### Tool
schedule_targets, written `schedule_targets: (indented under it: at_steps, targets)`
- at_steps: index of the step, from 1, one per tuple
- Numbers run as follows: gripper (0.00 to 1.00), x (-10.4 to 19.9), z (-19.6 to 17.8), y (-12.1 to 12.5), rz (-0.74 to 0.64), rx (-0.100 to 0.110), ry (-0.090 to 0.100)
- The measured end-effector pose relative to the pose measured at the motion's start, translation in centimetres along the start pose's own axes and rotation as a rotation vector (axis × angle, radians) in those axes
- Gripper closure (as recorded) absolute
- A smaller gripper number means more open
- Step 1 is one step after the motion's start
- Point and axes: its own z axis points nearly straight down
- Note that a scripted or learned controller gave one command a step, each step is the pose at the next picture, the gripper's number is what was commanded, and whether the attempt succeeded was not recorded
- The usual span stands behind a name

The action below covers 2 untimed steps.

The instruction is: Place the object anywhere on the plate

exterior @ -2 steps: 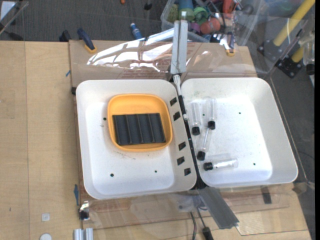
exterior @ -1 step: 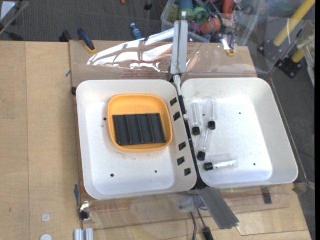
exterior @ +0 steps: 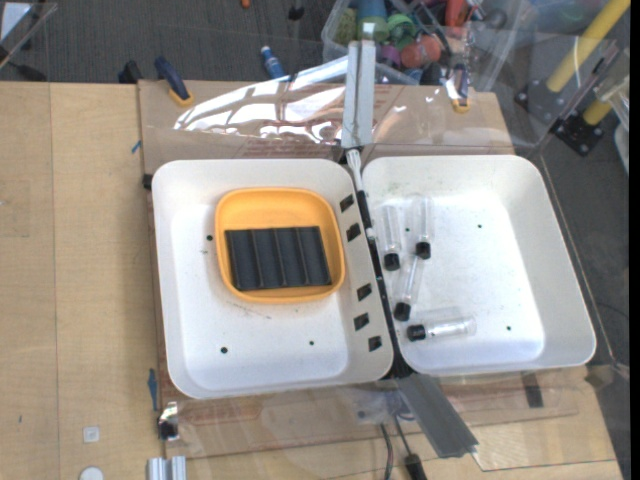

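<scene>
On the counter (exterior: 70, 268), the right bin (exterior: 520, 268) holds four clear tubes with black caps: the nearest tube (exterior: 440, 329) lies crosswise, three others (exterior: 405, 243) stand farther back. The left bin (exterior: 190, 348) carries an orange plate (exterior: 280, 206) bearing a black ribbed block (exterior: 278, 258). Farther back, clutter blurs together.

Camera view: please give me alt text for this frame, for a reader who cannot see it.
Two shallow white bins sit side by side on a wooden bench, seen from above. The left bin holds an orange plate with a black ridged insert; the right bin holds four clear tubes with black caps near its left side, none on the plate.
</scene>
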Motion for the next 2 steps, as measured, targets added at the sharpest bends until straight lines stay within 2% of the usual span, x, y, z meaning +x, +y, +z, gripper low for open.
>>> schedule_targets:
  at_steps: [2]
  targets:
    - [1.00,0.44,-0.10,-0.68,-0.534,-0.002,0.000]
